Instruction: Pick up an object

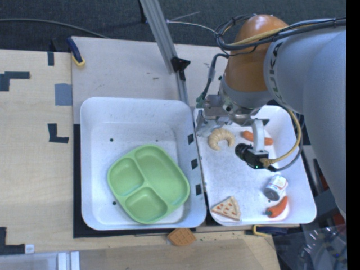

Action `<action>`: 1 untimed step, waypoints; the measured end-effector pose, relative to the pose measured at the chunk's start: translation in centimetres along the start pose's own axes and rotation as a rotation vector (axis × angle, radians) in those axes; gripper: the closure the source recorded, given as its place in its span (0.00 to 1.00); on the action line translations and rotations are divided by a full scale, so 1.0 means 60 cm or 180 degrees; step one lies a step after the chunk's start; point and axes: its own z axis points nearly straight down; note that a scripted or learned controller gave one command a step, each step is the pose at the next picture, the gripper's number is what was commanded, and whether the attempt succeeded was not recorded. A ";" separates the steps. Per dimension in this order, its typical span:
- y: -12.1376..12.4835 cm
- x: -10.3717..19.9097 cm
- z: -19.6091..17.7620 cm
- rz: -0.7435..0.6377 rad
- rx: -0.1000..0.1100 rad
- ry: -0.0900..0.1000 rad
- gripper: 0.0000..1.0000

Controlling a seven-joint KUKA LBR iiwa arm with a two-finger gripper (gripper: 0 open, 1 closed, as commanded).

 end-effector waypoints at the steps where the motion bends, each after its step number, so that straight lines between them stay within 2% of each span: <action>1: -0.016 0.108 0.002 0.0000 0.0004 -0.0001 1.00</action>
